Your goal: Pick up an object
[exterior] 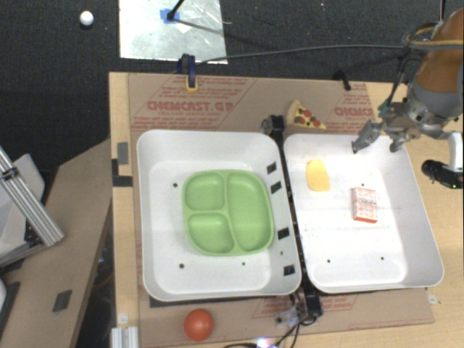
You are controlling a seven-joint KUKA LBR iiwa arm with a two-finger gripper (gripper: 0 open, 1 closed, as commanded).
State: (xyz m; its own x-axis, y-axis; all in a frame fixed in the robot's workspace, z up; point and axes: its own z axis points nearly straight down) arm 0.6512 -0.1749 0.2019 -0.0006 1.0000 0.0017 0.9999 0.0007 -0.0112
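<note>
Nearest me, an orange ball (199,324) sits on the bench just outside the left bin (163,194), which holds a green divided plate (228,212). Over in the right bin (406,267) I've got 2 candidates: a yellow piece (317,175) and a red-white packet (364,204), near each other, not touching. My gripper (380,140) hovers at that bin's far right corner w/ fingers spread, nothing between them. Pizza-slice toy (305,116) lies beyond the bins.

Arm (438,71) cut off at the right edge; carton (364,204) print unreadable
</note>
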